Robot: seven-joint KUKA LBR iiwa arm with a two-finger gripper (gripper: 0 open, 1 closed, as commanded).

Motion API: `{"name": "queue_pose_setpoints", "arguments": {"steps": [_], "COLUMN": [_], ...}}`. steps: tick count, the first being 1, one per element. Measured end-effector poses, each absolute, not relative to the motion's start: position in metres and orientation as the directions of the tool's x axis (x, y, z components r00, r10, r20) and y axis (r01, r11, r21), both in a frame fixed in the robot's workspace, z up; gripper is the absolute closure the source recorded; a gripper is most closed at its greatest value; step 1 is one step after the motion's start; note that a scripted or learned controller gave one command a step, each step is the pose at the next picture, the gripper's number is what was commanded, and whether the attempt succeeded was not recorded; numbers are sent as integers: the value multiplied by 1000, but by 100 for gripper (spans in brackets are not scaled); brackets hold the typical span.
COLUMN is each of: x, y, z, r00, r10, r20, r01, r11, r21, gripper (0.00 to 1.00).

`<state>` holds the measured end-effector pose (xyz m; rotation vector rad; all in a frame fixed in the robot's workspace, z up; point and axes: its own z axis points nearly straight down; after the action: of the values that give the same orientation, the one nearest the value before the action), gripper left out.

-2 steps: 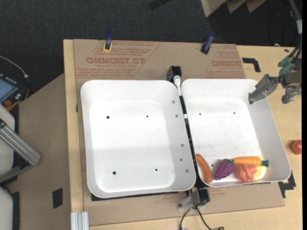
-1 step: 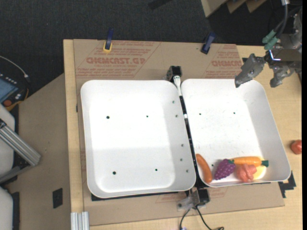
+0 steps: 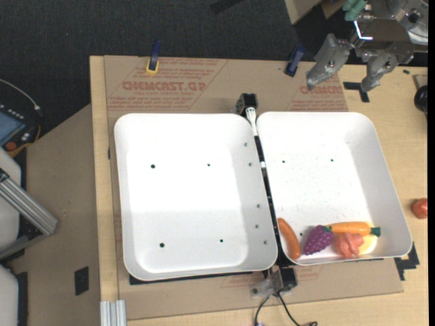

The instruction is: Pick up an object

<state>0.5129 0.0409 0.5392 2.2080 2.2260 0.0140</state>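
Several toy foods lie along the near edge of the right bin: an orange sausage-shaped piece, a purple grape bunch, a carrot and a pink piece on something yellow. My gripper hangs high above the far rim of the right bin, open, its two grey fingers spread wide with nothing between them. It is far from the toys.
The left bin sits beside the right one on a brown cardboard sheet. Blue clamps hold the sheet's far edge. A small orange object lies outside the right bin at the right.
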Motion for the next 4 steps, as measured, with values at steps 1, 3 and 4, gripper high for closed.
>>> {"name": "queue_pose_setpoints", "arguments": {"steps": [1, 3, 4], "x": [505, 479, 479], "y": [69, 109, 149], "z": [535, 535, 535], "r00": [-3, 2, -4], "r10": [1000, 1000, 1000], "r20": [1, 0, 1], "r01": [1000, 1000, 1000], "r11": [3, -2, 4], "r21": [-1, -2, 1], "gripper": [0, 0, 0]}}
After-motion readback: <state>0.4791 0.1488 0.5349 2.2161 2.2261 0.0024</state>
